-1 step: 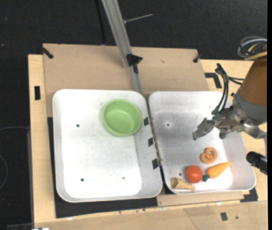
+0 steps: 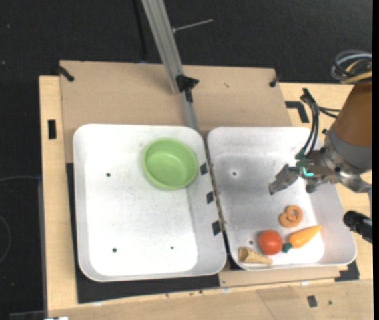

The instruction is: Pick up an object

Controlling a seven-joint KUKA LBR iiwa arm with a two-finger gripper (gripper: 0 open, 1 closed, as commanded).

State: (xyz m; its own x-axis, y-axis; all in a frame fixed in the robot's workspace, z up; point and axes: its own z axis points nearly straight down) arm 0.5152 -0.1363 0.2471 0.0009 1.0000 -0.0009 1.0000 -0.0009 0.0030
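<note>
Grey hand hovers, fingers spread, above right bin.

The two white bins look like smooth plastic with a dull shine and tiny dark specks; the green bowl looks like smooth, matt plastic; the bench looks like flat brown board, not shiny; the tomato is glossy; the pole looks like grey metal.

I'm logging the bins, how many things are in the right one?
4, all near its front: a round orange piece, a tomato, a carrot and a tan wedge. The arm may hide more.
</note>
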